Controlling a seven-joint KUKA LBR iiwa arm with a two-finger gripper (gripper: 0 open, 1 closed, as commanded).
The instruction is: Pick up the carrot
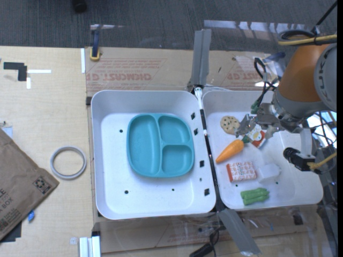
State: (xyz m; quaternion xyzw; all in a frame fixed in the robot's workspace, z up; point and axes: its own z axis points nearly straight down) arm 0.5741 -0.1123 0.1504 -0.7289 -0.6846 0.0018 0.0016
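Carrot (pixel 230 150) lies slantwise mid right bin (pixel 300 199), cookie (pixel 229 123) at its twelve o'clock. Claw (pixel 251 126) hovers at the carrot's one o'clock; its grip I cannot tell.

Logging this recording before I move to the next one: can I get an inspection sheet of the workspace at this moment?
Surface: two white bins side by side, left bin, right bin.
Job's things: carrot lies in the right bin, not lifted.
Clutter: cookie, red-and-white packet, green item in right bin; teal divided plate in left bin.
Grippers: gripper above the carrot's leafy end.
Cables: black cable by the wrist.
Surroundings: tape ring, cardboard box.
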